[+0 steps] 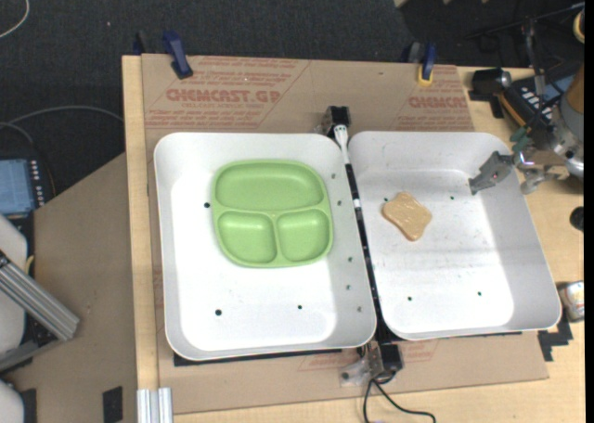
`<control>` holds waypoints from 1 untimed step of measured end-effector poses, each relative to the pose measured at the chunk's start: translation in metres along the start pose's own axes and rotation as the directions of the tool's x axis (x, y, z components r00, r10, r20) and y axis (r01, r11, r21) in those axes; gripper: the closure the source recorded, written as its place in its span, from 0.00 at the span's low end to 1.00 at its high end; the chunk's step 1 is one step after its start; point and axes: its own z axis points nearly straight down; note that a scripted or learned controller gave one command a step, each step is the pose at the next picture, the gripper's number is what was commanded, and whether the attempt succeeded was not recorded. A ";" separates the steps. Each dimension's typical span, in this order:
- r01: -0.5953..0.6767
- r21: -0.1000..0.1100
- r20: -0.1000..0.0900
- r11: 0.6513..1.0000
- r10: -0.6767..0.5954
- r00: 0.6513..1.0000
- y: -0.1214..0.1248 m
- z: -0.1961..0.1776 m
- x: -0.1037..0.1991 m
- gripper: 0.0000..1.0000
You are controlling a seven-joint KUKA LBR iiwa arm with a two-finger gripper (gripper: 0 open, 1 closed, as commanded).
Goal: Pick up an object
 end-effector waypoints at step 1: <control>0.001 0.008 -0.003 1.000 -0.001 1.000 -0.043 0.098 -0.012 0.00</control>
